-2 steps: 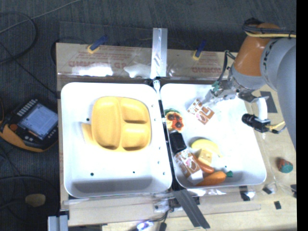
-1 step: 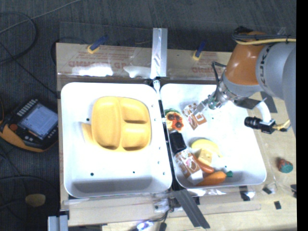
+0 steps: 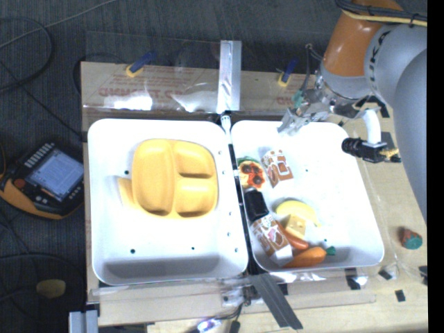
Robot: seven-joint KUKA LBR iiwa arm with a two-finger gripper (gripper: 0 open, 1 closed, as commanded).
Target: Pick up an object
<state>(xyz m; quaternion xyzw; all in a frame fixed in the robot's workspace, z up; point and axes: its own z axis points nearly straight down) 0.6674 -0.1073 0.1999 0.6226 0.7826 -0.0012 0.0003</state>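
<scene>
My gripper hangs at the back edge of the right bin, near its far left corner, and nothing shows in it. Just in front of it, and apart from it, lies a small brown-and-white box. Beside that is an orange, black and green toy. Further forward in the same bin are a black block, a yellow banana-like piece, a second patterned box and an orange carrot. The left bin holds a yellow divided tray.
A metal divider and crumpled clear plastic lie behind the bins. Blue-and-yellow clamps sit on the back board. A black fitting juts over the right bin's right rim. A small teal and red item rests on the bench.
</scene>
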